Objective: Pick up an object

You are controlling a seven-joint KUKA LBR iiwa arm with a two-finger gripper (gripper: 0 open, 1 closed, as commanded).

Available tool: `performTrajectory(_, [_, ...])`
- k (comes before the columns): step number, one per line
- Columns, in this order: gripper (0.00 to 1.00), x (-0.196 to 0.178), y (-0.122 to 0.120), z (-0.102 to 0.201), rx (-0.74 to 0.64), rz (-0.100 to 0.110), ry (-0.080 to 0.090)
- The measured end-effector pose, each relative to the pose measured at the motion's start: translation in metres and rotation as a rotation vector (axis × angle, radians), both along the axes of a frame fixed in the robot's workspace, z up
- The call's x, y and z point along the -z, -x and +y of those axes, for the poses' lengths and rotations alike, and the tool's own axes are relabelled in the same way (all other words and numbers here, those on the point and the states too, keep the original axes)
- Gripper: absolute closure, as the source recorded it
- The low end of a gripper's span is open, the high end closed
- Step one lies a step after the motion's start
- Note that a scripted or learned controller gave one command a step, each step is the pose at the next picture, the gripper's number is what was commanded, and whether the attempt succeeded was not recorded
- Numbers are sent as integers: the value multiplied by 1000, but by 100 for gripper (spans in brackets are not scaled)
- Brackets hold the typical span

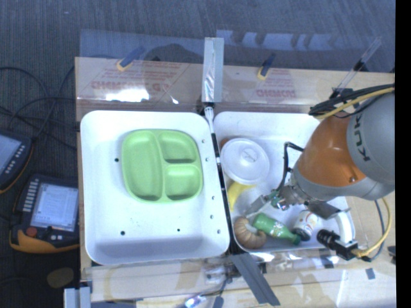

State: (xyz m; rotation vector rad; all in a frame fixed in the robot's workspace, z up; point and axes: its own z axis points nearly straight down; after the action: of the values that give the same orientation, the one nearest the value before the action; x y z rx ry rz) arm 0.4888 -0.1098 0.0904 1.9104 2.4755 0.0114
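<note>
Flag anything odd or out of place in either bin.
Nothing looks spilled or broken. The green bottle lies on its side among the clutter in the right bin. The green divided plate sits flat in the left bin.

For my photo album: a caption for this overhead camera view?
Robot arm reaches into right bin; green tray rests in left bin.

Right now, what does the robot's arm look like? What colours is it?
The arm is fat and rounded. Its top part is smooth grey with dark letters, and below that comes a shiny orange band. Yellow and black cables run along it. Down at the wrist there are small metal parts with a bit of green, above the gripper.
</note>
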Motion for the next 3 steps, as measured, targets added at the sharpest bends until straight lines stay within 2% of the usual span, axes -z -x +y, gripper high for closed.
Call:
performTrajectory(1, [0, 1, -88, -25, -165, 4, 1])
performTrajectory(2, [0, 2, -113, -6, -436, 27, 7])
performTrajectory(3, [0, -93, -29, 20, -614, 17, 2])
